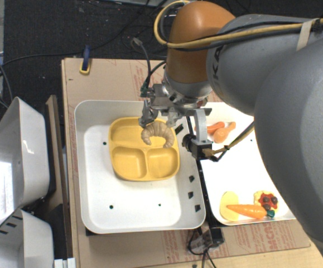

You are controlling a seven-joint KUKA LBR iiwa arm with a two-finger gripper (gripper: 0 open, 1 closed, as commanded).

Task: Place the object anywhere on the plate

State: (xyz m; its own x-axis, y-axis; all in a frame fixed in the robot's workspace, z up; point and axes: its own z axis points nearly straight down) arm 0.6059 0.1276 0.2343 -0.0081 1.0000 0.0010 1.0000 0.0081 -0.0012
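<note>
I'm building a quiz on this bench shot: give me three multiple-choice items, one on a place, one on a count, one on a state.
1. Where does the yellow plate lie?
A. in the left bin
B. in the right bin
C. on the cardboard

2. How many compartments does the plate show?
A. one
B. three
C. five

3. What is the state of the croissant?
A. flat on the left bin's floor
B. at the tip of the hand, over the plate's upper compartment
C. beside the carrot

Key: 1 A, white bin walls surround the plate on the left; 2 B, two ridges split it in three; 3 B, the croissant shows just under the hand, above the plate.
</note>
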